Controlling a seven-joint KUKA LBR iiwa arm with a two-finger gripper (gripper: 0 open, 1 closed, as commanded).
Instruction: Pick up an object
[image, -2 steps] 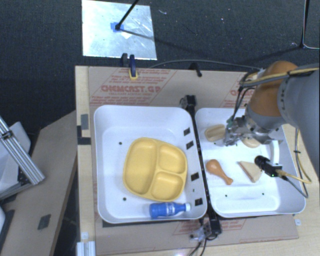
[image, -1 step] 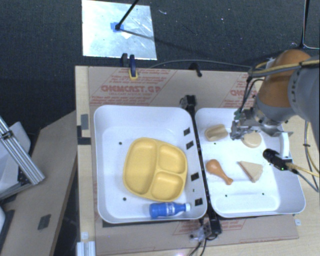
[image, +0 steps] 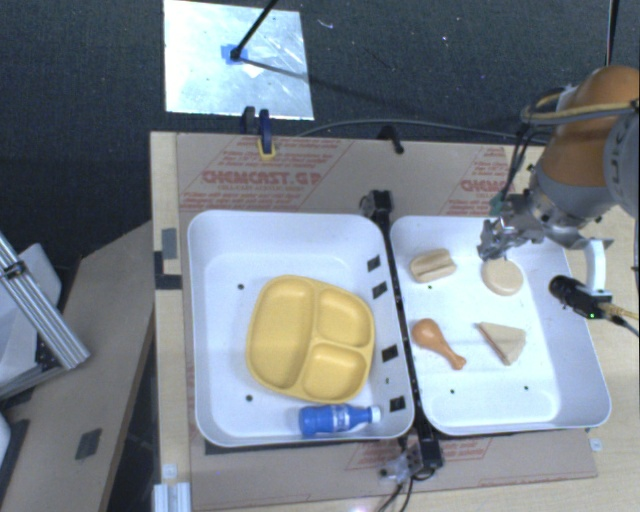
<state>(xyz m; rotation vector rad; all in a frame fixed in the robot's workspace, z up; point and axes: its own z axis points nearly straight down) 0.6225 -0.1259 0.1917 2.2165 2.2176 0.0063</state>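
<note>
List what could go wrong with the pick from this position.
1. The gripper hangs between the bread piece and the round cookie; a descent may land between them and close on nothing.
2. The cookie looks flat, so the fingers may slip over it.
3. It lies near the right bin's far wall, leaving little room.

The arm (image: 590, 150) is a thick, rounded grey body with a broad orange band (image: 600, 95) wrapped around it above the wrist. Thin dark cables loop off near the band and trail downward. Its hand (image: 497, 240) is a small cluster of dull grey metal parts, angular and mechanical against the smooth casing.
</note>
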